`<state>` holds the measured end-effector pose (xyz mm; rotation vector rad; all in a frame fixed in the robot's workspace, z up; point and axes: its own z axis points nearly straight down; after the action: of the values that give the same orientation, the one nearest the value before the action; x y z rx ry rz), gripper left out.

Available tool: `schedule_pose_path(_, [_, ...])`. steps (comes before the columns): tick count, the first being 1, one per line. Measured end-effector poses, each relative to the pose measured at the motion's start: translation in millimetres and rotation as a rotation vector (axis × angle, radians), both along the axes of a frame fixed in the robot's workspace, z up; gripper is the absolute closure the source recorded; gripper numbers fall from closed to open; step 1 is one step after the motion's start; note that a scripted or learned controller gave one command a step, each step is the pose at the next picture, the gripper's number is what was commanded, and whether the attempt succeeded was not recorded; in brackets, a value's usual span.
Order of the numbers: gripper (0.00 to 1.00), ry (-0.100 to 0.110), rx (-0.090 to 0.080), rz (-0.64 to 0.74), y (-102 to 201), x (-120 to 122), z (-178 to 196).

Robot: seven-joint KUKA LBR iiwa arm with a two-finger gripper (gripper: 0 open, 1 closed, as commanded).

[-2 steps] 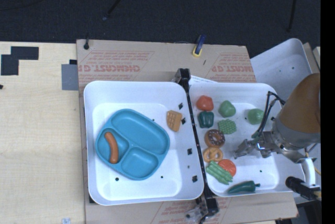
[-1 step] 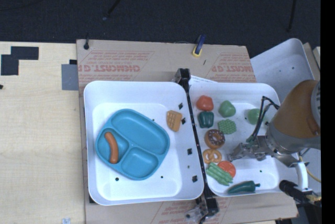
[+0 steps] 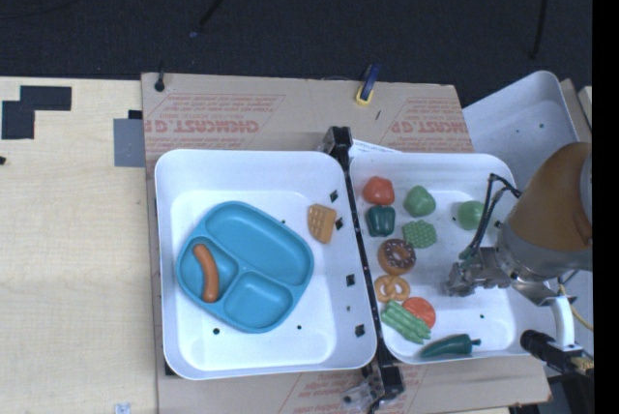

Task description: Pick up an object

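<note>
The hand (image 3: 468, 279) was seen low in the right bin (image 3: 440, 168), its opening indiscernible, near light, rigid, slippery-looking toy foods (image 3: 418, 237), best gripped across narrow middles.

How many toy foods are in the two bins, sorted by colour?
Green: 6, namely round piece, ball by the arm, bumpy piece, dark pepper, long pod, chilli
Red or orange: 3, namely, sausage
Brown or tan: 3, namely doughnut, pretzel, waffle
Total: 12
</note>
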<state>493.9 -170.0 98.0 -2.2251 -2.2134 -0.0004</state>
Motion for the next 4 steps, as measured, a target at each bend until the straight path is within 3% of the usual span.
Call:
schedule_pose_path(2, [1.0,-0.004,-0.002,0.007,13,5,106])
schedule_pose_path(3, [1.0,-0.003,-0.002,0.007,13,5,131])
schedule_pose_path(4, [1.0,0.0,0.0,0.01,64,31,123])
